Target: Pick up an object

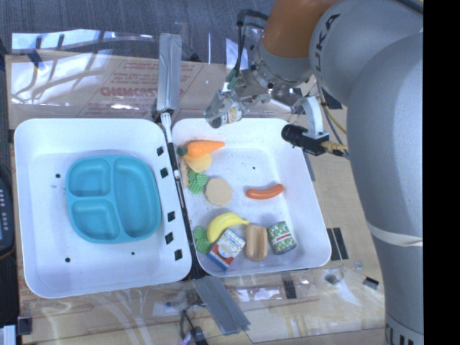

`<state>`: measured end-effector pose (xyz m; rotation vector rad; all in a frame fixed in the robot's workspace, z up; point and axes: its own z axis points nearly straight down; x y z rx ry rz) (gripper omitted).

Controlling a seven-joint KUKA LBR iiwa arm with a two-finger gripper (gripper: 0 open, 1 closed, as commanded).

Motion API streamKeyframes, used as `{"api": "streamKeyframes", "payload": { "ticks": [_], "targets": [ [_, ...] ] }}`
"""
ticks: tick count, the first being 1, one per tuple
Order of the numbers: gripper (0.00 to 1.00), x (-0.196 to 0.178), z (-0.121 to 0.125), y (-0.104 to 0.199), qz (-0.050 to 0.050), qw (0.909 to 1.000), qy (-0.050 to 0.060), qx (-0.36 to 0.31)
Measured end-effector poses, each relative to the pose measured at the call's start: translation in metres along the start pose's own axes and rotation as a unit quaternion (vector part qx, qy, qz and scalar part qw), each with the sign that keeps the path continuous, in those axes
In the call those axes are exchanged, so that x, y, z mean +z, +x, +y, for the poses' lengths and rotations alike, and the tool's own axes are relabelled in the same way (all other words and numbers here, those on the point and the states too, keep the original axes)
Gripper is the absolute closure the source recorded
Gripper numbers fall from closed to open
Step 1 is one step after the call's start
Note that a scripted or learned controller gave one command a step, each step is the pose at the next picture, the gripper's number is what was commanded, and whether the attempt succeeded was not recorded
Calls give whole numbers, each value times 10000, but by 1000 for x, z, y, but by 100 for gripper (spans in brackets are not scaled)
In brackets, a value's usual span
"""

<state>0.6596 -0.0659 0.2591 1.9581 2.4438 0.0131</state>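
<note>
White plastic, two shallow bins side by side on the bench. The left bin (32,192) carries a blue sectioned tray (113,198). The right bin (305,192) carries the toy food: a carrot (203,147) near the far left corner, a yellow piece (199,162) and a green ridged piece (197,181) just below it, a tan round disc (218,191), a sausage (264,190) toward the middle right, and along the near edge a banana (225,224), a small printed carton (228,248), a bread roll (256,241) and a green can (282,237).

The gripper (224,112) sits at the far rim of the right bin, just above and beside the carrot. A small, pale, glinting shape shows at its tip — too blurred to say whether it is part of the tool or an object. Whether the jaws are parted or closed cannot be told, nor whether anything is in them.

Judgement: step in hand is positioning over the right bin — no pick is confirmed. All the objects named lie on the bin floor. The carrot is the nearest candidate; it lies clear on its far side, but the yellow piece touches its near side. The next move calls for centring over the chosen item, aligning across its narrow width, then descending before closing.
</note>
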Motion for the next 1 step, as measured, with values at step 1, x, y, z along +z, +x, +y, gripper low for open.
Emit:
{"api": "streamKeyframes", "payload": {
  "ticks": [1],
  "targets": [
    [100, 37, -41, -14, 15, 9981, 93, 613]
  ]
}}
